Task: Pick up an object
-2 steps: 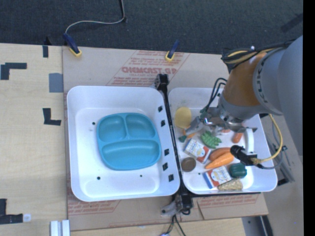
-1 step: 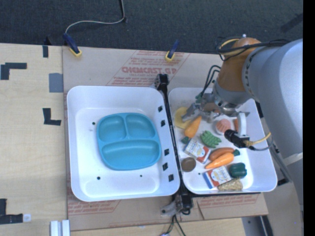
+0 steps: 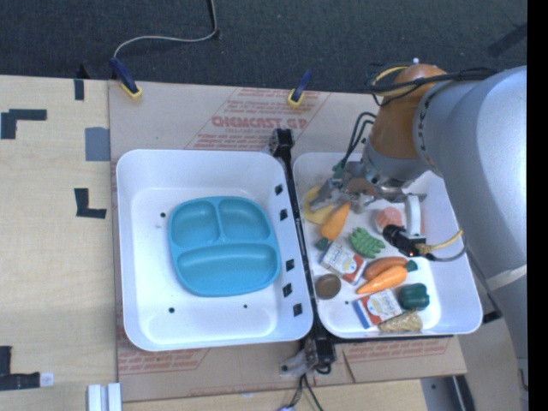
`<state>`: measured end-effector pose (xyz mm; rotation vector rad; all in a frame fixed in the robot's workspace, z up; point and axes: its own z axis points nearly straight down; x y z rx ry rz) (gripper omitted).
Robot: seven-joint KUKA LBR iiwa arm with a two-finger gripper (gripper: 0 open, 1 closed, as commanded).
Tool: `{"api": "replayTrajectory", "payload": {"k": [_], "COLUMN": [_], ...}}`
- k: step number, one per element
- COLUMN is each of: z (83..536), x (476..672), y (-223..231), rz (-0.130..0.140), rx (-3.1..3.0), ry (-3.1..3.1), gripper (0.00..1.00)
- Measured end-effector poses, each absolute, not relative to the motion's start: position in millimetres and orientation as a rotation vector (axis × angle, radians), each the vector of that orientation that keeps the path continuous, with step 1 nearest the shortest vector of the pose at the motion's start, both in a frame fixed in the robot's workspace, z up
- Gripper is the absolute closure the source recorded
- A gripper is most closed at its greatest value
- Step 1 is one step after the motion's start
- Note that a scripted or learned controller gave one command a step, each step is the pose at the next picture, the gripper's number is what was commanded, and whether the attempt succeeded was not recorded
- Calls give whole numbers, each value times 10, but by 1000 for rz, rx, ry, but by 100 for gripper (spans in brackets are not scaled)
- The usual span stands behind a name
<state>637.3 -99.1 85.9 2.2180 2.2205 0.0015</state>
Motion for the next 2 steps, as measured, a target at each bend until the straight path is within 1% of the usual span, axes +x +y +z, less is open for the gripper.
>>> {"api": "replayTrajectory", "payload": {"k": [1,2], "z": [862,853], "x": [6233,6461], "y": [-1026,-1035], "rz": [2,2], "rx": [2217,2218], "ry": [2220,2221], "gripper": [0,0]}}
